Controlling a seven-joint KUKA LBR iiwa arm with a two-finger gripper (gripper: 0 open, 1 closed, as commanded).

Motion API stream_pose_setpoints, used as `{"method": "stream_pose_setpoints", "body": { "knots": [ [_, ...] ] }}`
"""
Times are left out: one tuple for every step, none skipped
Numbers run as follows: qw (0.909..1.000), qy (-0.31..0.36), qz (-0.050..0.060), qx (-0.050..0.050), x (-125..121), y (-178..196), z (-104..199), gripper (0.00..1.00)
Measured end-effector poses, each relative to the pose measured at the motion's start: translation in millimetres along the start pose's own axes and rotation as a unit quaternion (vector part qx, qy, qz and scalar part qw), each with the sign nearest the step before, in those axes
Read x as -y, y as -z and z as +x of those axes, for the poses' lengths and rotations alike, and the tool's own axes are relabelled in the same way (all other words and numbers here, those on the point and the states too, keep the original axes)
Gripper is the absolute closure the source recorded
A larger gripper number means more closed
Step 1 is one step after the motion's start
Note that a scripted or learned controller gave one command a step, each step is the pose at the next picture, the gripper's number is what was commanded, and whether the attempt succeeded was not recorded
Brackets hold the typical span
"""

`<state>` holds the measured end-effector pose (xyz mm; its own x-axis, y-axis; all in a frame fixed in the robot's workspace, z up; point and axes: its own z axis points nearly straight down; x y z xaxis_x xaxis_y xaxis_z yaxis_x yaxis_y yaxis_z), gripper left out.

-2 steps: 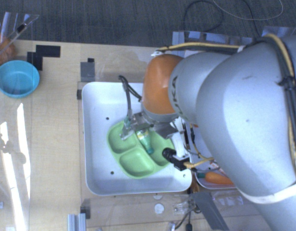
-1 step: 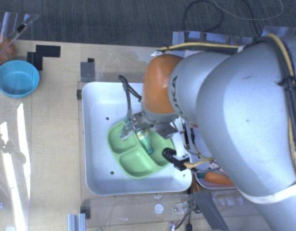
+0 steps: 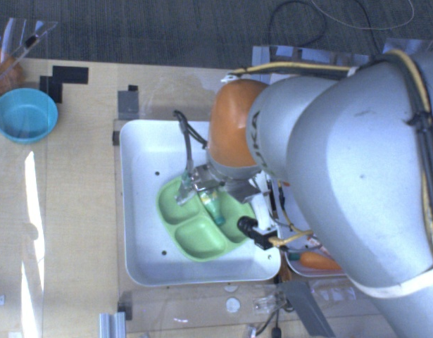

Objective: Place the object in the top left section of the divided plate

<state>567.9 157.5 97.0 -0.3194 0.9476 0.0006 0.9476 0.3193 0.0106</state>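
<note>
A: Camera view. Any legible writing?

B: None readable. Landmark: the green divided plate, lying in the left white bin.

A: Surroundings?

B: A blue bowl sits on the bench well up-left of the plate. An orange object lies right of the plate, partly under the arm, which covers the plate's right side.

A: Gripper?

B: The gripper is over the plate's upper part; how far open, cannot tell. A small teal item lies just below it on the plate, long axis running upper-left to lower-right. Which section, unclear.
</note>
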Motion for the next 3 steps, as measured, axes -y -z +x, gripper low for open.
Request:
{"method": "stream_pose_setpoints", "body": {
  "knots": [
    [1.0,0.0,0.0,0.0,0.0,0.0,0.0,0.0],
    [1.0,0.0,0.0,0.0,0.0,0.0,0.0,0.0],
    [1.0,0.0,0.0,0.0,0.0,0.0,0.0,0.0]
  ]
}}
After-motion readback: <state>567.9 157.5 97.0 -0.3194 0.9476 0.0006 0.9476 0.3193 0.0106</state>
